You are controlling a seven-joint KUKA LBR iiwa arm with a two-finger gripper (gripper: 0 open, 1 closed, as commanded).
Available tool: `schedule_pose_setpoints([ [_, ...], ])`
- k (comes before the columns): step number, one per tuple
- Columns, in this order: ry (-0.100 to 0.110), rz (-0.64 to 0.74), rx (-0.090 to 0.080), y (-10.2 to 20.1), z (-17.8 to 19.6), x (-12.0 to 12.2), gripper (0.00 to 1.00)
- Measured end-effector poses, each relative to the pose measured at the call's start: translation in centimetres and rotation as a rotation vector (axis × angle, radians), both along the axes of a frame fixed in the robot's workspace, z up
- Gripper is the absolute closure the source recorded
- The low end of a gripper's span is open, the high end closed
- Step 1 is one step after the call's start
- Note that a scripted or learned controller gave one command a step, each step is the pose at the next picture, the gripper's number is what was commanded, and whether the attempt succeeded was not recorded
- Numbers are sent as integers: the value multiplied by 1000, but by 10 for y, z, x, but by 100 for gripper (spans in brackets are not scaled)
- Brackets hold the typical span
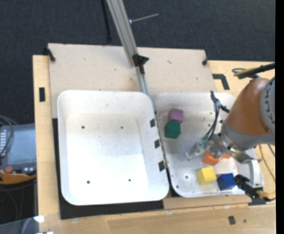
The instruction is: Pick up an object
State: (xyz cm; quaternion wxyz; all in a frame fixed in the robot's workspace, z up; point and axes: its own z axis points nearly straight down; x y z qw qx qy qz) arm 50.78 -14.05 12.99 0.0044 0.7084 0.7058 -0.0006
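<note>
A: The blue cube (pixel 225 181) lies nearest, beside the yellow cube (pixel 206 175) in the right bin (pixel 190 189).

B: The jaws (pixel 207 150), state unclear, hover just beside the orange object (pixel 211 157); green cube (pixel 172 129) and purple cube (pixel 176 115) sit farther off.

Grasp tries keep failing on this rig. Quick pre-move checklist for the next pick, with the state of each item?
1. Target chosen: cannot tell. The gripper sits nearest the orange object, partly hidden under the arm.
2. Finger state: cannot tell, blurred.
3. Object in grasp: not ok, none visible between the fingers.
4. Neighbour clearance: not ok. The yellow cube and blue cube lie close beside the orange object.
5. Alternative targets: ok. The green cube and purple cube sit together, well apart from the gripper, in the right bin.
6. Objects upright and inside the bin walls: ok.
</note>
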Motion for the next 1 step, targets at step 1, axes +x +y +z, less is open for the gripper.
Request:
schedule_pose_setpoints([
  [1,-5,-7,2,-1,13,1,100],
])
